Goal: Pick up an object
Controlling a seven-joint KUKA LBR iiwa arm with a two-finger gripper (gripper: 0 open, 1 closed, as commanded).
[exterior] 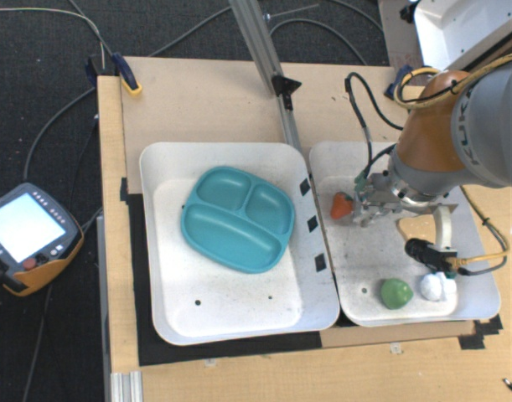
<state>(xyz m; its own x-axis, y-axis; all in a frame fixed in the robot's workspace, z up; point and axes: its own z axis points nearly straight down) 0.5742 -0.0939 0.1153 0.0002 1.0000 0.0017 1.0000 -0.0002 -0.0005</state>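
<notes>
The grey arm with the orange band reaches in over the right-hand shallow white bin [482,304] and positions the tool [366,208] low over the bin floor, near the bin's far-left area. A small orange-red rounded object [342,207] lies immediately beside the tool, on its left, touching or almost touching it. This placement suggests the object is the intended pick target. Whether the object sits between the tool's gripping parts cannot be determined, and how far the tool is open cannot be told from this view.

Nearer the camera than the tool, a green ball [395,293] and a white rounded object [431,287] rest just beside each other at the bin's near wall, well apart from the tool.

To the left of the tool, the second white bin [172,308] carries a teal plastic divided plate [237,218], lying flat. Both bins rest on the table [197,99].
</notes>
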